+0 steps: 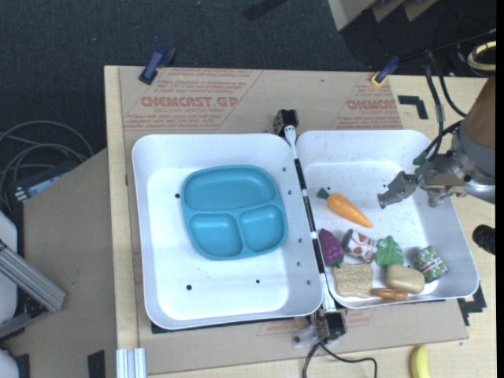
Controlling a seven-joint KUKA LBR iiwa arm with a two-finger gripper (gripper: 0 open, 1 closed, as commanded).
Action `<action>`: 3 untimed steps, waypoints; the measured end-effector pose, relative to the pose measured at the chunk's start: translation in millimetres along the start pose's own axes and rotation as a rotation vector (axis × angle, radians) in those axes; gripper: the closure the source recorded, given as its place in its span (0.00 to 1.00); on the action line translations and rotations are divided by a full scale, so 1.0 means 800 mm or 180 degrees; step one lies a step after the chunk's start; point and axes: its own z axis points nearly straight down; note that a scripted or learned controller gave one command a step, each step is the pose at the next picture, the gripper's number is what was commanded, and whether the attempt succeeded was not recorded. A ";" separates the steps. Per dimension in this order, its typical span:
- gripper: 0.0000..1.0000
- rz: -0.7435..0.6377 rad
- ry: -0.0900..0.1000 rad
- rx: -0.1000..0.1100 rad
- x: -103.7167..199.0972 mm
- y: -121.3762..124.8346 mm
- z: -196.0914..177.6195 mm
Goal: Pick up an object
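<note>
A brown board bench [236, 93] bears two white bins; the left bin [157, 290] holds a blue divided plate [234, 211]. In the right bin [449, 235], the gripper [415, 189] hangs with fingers spread, holding nothing, just right of the toy carrot [347, 207]; other toy foods lie near the front wall.

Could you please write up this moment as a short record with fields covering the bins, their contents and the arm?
left bin: holds a blue divided plate
right bin: holds toy food, crowded toward its near side
toy carrot: lies apart from the rest, nearest the claw
purple grapes: beside the divider between the bins
cracker: at the near edge
green can: near right corner
claw: open, above the right bin, right of the carrot, holding nothing
</note>
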 end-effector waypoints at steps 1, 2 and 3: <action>0.00 0.0002 0.0002 0.0009 0.010 0.030 0.131; 0.00 0.0000 -0.0001 -0.0024 0.015 0.016 0.207; 0.00 -0.0002 0.0001 0.0000 0.041 0.066 0.210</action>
